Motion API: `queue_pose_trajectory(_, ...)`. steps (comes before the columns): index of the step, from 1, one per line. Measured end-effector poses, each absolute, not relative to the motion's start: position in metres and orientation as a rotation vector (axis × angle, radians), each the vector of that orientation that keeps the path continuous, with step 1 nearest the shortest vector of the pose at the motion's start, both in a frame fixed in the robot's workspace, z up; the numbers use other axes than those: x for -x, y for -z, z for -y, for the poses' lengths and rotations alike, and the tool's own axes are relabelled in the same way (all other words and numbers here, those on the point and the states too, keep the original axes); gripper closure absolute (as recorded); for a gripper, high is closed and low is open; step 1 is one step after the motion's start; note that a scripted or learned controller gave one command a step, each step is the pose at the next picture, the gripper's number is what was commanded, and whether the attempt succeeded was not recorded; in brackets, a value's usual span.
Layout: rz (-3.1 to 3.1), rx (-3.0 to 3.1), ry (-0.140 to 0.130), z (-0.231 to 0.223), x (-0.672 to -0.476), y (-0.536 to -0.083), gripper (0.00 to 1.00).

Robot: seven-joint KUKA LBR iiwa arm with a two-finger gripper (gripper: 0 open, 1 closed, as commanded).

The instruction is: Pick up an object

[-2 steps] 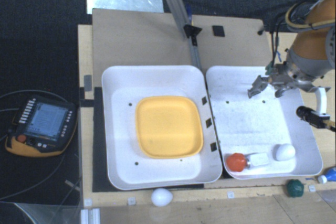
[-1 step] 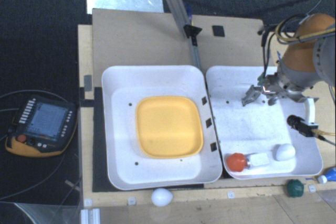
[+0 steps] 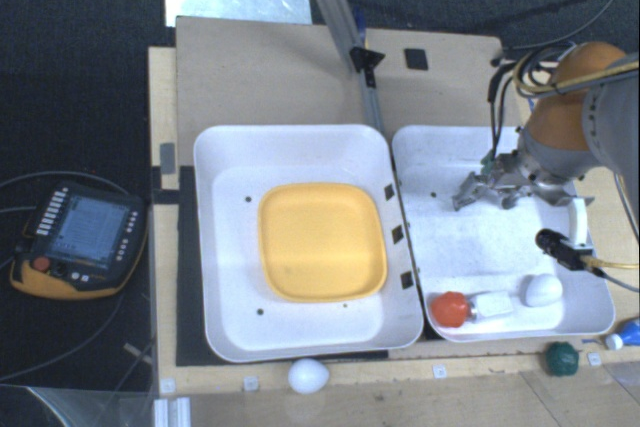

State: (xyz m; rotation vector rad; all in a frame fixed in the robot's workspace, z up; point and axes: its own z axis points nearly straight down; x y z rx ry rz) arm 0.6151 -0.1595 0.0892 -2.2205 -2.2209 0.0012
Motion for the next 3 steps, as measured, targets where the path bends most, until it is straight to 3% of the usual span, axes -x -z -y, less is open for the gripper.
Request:
queue_pose_trajectory(1,2.223,2.223,0.003,0.16,-0.616,-0.102,1.0)
queue_pose_trajectory(2,2.224,2.225,0.004,0.161,-0.608,-0.153,1.0)
queue_pose_trajectory(3,2.226,2.224,0.005,0.164,-0.616,-0.213,1.0)
